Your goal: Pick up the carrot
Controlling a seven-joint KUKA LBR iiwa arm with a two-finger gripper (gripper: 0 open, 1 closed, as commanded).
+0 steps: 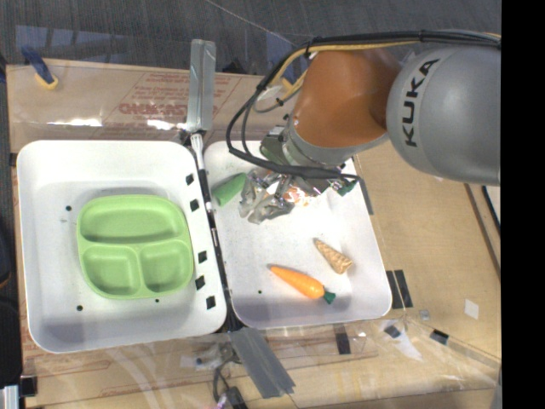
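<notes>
well below the tool (271,196) lies the carrot (300,281).

The carrot (298,281) is bright orange with a small dark green tip. Near it lies a tan cone (333,256) with a crosshatched pattern. A green piece (227,188) sits by the bin wall. The divided plate (134,245) is light green; both bins (51,169) are white. The arm (443,113) is grey with an orange band (345,92); the tabletop (443,254) is pale wood-brown.

Green item (228,188) partly hidden behind tool (268,198)
</notes>
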